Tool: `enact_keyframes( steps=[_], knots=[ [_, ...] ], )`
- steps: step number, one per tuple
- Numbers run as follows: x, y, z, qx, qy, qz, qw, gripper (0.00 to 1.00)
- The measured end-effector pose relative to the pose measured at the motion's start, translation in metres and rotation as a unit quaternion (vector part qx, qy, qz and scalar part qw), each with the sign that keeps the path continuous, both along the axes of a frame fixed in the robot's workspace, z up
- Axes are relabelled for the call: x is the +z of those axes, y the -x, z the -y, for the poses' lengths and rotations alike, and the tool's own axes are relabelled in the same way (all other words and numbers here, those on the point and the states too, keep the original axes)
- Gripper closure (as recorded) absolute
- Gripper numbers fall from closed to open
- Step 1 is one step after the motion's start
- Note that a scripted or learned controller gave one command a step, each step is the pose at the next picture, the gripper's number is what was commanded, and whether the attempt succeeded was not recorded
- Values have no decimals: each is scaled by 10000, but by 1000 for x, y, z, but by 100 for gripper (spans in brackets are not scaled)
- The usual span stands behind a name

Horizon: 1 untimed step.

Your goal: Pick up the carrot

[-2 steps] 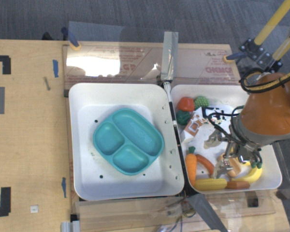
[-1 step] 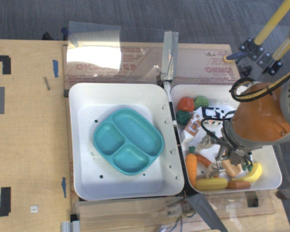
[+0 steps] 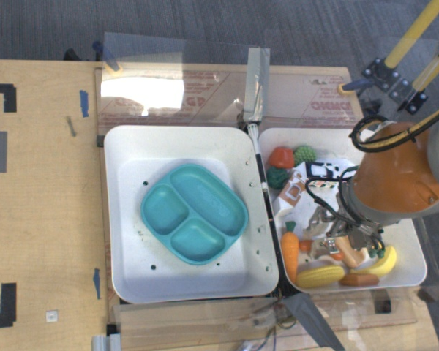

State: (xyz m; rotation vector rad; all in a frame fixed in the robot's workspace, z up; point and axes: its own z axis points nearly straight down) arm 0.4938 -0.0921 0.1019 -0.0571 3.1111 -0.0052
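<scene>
Two white bins sit side by side. One, the left bin (image 3: 124, 196), holds a teal divided plate (image 3: 194, 212). Its neighbour, the right bin (image 3: 413, 265), is crowded: the carrot (image 3: 290, 251) stands against its left wall, near a corn cob (image 3: 320, 275), banana (image 3: 384, 262), tomato (image 3: 282, 157) and broccoli (image 3: 304, 154). Among them hangs the gripper (image 3: 336, 234); whether it grasps anything I cannot tell.

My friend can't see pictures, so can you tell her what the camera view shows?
A grey and orange robot arm reaches down into the right white bin, its pincer low among toy foods beside an orange carrot at the bin's left edge. The left white bin holds a teal divided plate.
</scene>
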Motion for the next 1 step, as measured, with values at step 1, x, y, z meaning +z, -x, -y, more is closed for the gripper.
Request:
enact_keyframes(
  steps=[1],
  knots=[
    [86, -4, -93, -983, -50, -89, 9951, 100]
  ],
)
